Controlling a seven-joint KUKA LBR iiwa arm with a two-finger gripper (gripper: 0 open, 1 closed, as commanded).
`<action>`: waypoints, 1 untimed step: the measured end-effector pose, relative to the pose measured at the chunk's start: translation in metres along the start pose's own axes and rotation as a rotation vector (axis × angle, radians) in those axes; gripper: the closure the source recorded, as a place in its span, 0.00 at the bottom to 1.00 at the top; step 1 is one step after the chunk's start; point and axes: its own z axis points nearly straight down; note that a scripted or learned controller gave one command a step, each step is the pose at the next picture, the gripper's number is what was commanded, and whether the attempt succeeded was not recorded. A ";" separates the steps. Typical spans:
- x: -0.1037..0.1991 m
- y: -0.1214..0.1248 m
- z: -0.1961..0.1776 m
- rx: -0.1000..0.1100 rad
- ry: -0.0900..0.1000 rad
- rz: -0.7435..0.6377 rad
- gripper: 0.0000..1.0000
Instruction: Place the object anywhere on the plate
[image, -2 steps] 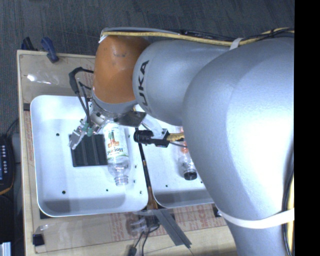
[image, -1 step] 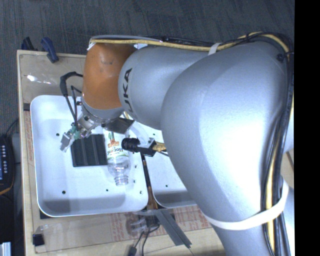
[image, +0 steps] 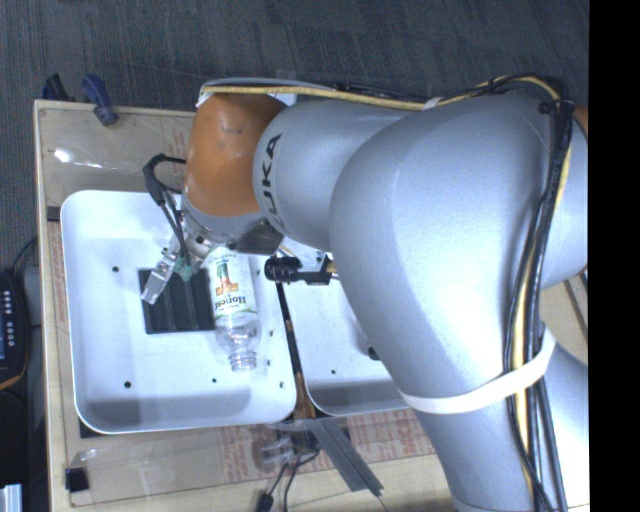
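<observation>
A clear plastic bottle (image: 232, 312) with a white and red label lies on its side in the left bin (image: 100, 250), its neck pointing to the near rim. It rests along the right edge of a black ridged plate (image: 178, 310) on the bin floor. My gripper (image: 163, 276) hangs over the plate's far left corner, just left of the bottle's base. Nothing shows in its grasp. The wrist and orange band (image: 225, 150) hide the bin's far right part.
The big grey arm (image: 430, 250) covers most of the right bin (image: 345, 405); only its near left corner shows. A black rod (image: 288, 330) runs along the divide between the bins. A blue clamp (image: 100, 100) sits at the bench's far left corner.
</observation>
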 end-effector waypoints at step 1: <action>-0.008 0.034 -0.004 -0.003 -0.004 -0.004 0.00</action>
